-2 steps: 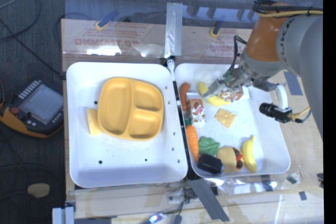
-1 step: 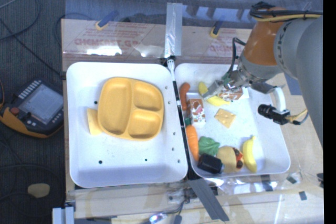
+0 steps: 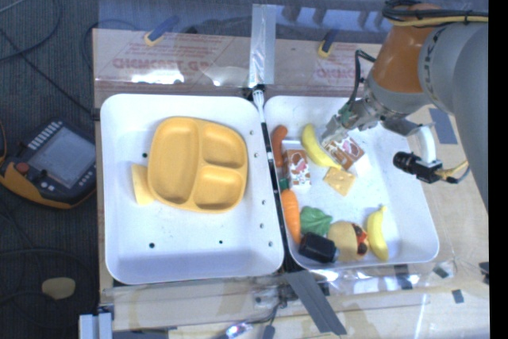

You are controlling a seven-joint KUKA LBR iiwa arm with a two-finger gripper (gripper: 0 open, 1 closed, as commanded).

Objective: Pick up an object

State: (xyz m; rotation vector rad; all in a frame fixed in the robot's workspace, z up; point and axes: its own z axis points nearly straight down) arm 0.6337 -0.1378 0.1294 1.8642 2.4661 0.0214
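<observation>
Gripper (image 3: 340, 125) low over the right bin (image 3: 413, 202).
Curved, smooth yellow banana (image 3: 315, 148) just beside it; claw state: cannot tell.

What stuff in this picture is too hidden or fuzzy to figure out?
- Pincer fingers: too small and blurred in the camera view to tell open from shut.
- Small carton in the right bin: its print is too tiny to read.
- Yellow tray in the left bin: it covers part of a pale yellow piece poking out at its left.
</observation>
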